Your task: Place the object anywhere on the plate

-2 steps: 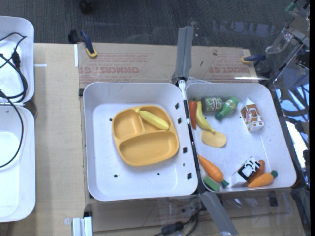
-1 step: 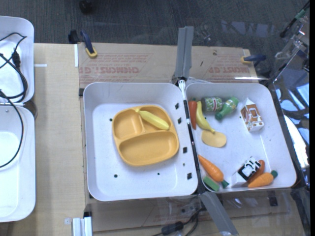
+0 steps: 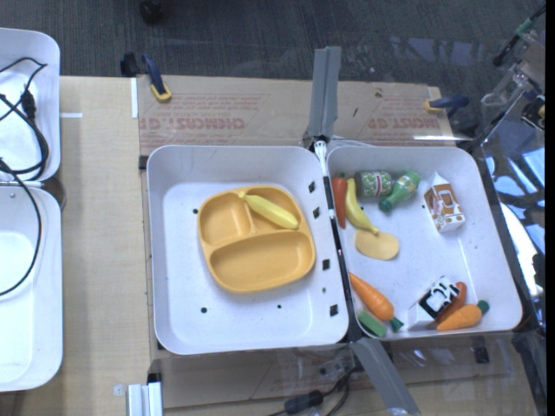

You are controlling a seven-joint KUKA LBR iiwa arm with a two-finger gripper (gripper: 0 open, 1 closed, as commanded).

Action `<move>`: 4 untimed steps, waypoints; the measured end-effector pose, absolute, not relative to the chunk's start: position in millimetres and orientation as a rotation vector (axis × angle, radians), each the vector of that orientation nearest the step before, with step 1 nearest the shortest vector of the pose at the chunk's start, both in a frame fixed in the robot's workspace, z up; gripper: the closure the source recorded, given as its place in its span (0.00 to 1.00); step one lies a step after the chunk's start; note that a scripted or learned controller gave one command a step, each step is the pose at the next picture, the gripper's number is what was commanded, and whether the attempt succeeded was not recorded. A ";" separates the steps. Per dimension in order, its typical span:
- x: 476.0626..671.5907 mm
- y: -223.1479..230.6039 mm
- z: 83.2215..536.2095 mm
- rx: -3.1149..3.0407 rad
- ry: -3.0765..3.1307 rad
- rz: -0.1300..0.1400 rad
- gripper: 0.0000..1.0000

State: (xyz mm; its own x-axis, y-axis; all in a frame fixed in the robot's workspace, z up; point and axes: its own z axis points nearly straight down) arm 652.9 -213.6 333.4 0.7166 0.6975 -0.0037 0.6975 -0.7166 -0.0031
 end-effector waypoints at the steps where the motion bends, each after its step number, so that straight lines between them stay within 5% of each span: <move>1: 649.6 -211.3 359.8 -2.970 -1.022 0.005 0.00; 3: 649.7 -221.8 394.4 -3.069 -0.667 0.006 0.00; 4: 649.7 -222.0 358.0 -3.114 -0.402 0.009 0.00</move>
State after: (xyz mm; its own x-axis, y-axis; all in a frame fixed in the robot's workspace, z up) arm 649.7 -222.0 358.0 0.9673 0.2538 -0.0052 0.2537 -0.9673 -0.0026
